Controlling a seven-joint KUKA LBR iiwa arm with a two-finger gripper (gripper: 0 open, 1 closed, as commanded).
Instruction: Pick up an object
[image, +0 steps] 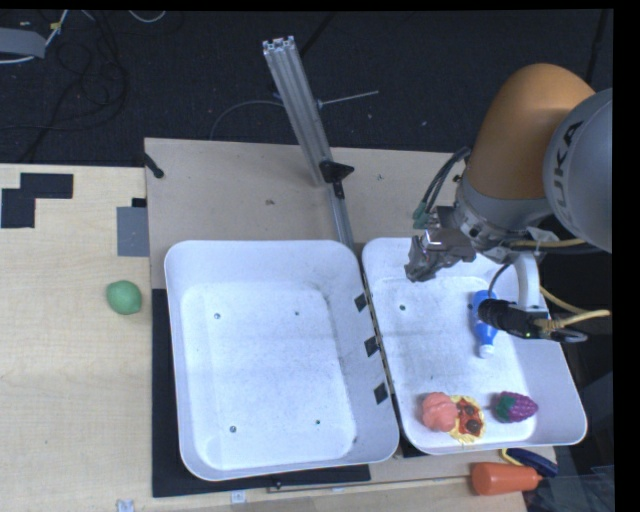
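Overhead, a slanted view looks down on a wooden table (70, 350) carrying two shallow white bins side by side. The arm (540, 140), grey with an orange band, reaches in from the right, and its jaws (428, 262) hang over the far left part of the right bin (420, 340). They appear dark and bunched together, but whether they are spread or pressed together cannot be told from this angle; nothing visible sits between them.

Objects lie in the right bin. A blue and white object (486, 325) rests near the bin's right side, partly behind a black fitting. Along the near edge sit a pink lump (437, 411), touching a yellow and red piece (467, 419), and just beside that a purple grape-like cluster (513, 406).

A green ball (124, 297) lies on the table, left of the left bin (260, 360). An orange object (503, 478) rests beyond the right bin's near edge.
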